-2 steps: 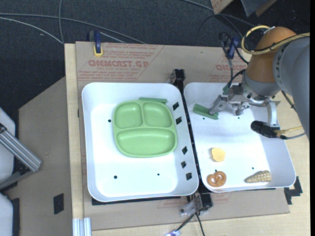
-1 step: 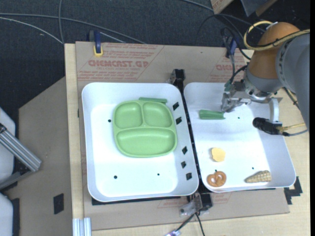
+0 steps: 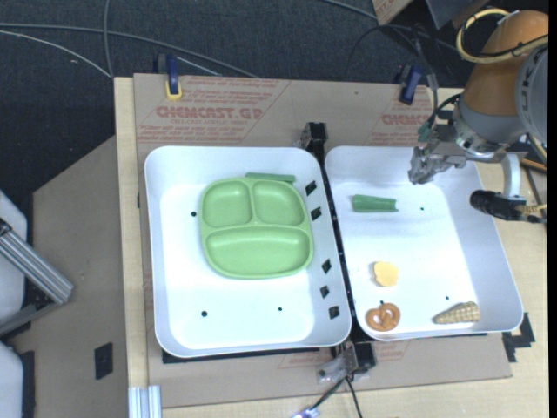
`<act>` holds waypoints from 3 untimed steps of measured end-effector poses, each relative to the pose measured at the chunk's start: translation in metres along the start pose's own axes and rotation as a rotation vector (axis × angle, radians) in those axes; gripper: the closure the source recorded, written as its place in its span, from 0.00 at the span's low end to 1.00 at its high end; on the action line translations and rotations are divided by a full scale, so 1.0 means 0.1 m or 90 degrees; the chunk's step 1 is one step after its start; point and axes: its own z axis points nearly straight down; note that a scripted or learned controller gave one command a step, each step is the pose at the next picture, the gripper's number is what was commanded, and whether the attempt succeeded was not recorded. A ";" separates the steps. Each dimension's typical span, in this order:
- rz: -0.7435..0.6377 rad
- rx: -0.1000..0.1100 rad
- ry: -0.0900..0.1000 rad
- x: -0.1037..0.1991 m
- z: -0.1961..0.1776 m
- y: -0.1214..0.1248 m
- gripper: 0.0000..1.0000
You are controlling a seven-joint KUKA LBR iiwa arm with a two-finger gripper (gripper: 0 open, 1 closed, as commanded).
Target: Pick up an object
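Gripper [image 3: 421, 175] hovers over the right bin's [image 3: 487, 233] far edge; green piece [image 3: 374, 204] lies near, leftward — empty.

One fixed camera looks down at a slant on both bins [image 3: 165, 259] — whole bench in frame, arm [image 3: 500, 85] entering from the right.

A robotics lab: clamped board [image 3: 261, 103], loose cables [image 3: 113, 24], two white bins [image 3: 174, 233].

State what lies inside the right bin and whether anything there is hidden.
The right bin holds a green piece, a yellow piece, a pretzel and a cone. The hand covers a bit of its back floor.
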 end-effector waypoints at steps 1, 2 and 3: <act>-0.001 -0.002 0.000 0.04 -0.65 0.05 1.00; -0.001 0.002 0.001 0.04 -0.81 0.06 1.00; -0.003 0.005 0.004 0.58 -0.89 -0.18 1.00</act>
